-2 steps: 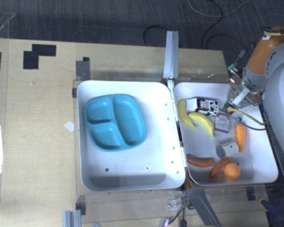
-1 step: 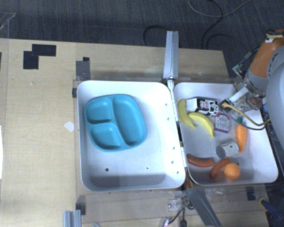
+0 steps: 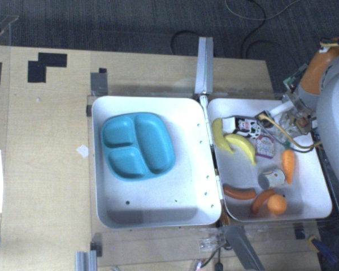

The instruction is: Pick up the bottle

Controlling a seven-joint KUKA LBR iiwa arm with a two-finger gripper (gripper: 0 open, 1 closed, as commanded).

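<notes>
The grey arm (image 3: 334, 89) enters from the right edge, its orange band (image 3: 312, 75) sitting above the wrist at the far right corner of the right bin (image 3: 322, 208). The hand (image 3: 296, 120) hangs over the far right part of that bin amid yellow and black cabling. Whether it is apart or together cannot be told; the wrist hardware and cables obscure it.

The bottle (image 3: 244, 126) lies on its side in the far part of the right bin, left of the hand and apart from it. It is white with a black-and-white patterned label; any print on the label is too small to read. A small purple-bordered packet (image 3: 265, 147) lies just near of it, its writing also illegible.

A yellow banana (image 3: 240, 145) lies beside the bottle on its near-left side, apparently touching it. An orange carrot (image 3: 288, 166) lies toward the right wall. Two red sausages (image 3: 239, 193) and an orange fruit (image 3: 277, 204) occupy the near part of the bin, with a small grey item (image 3: 273, 179) just beyond them.

The left bin (image 3: 152, 208) holds a blue divided plate (image 3: 138, 145) with three compartments. Both bins sit on the wooden table (image 3: 39, 168).
</notes>
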